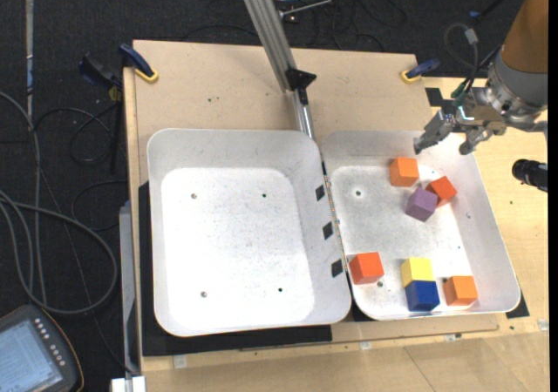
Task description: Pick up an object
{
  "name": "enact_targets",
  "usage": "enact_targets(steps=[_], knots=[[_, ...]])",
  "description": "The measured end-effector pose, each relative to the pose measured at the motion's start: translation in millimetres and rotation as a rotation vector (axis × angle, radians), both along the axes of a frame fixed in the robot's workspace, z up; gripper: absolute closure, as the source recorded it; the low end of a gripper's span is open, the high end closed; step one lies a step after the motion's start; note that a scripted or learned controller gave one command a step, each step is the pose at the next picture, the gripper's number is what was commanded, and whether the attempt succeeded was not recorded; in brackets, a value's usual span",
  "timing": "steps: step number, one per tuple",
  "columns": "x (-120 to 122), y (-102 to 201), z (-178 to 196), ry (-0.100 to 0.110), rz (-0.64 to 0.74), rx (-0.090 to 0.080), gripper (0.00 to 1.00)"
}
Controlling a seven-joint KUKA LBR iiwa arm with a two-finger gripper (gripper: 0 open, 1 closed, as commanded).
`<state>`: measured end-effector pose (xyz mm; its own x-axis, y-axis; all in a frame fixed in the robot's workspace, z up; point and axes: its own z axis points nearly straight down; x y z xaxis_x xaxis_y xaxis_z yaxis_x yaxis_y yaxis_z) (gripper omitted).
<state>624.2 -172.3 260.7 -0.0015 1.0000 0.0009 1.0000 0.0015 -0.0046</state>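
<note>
1. Seven blocks in the right bin (488,233), none between the fingers of the jaws.
2. Grey arm (523,59) with orange band reaching in from the right, above the far right corner of the right bin.
3. Jaws (450,139) spread apart, holding nothing, fingers pointing down and leftward over the bin's far rim.
4. Orange block (404,172) nearest the jaws, just below and left of them, lying on the bin floor, apart from the fingers.
5. Red-orange block (443,189) to its right, touching or nearly touching the purple block (422,204); cannot tell which.
6. Second orange block (366,266) near the bin's left wall, toward the near edge, well apart from the far group.
7. Yellow block (417,270) and blue block (422,295) side by side near the front rim, touching, blue one closer to the front.
8. Third orange block (460,290) just right of the blue one, near the front right corner.
9. Left bin (174,164) beside the right one, rims meeting at the middle.
10. Both bins resting on the wooden desk (218,77), with a metal pole (266,20) slanting in from the top toward the seam between them.
11. Blue and yellow clamps (139,64) at the far left and far right corners of the desk.
</note>
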Motion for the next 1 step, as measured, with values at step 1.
enact_targets(steps=[1], knots=[[0.9, 0.2, 3.1, -0.005, 0.002, -0.002, 0.0]])
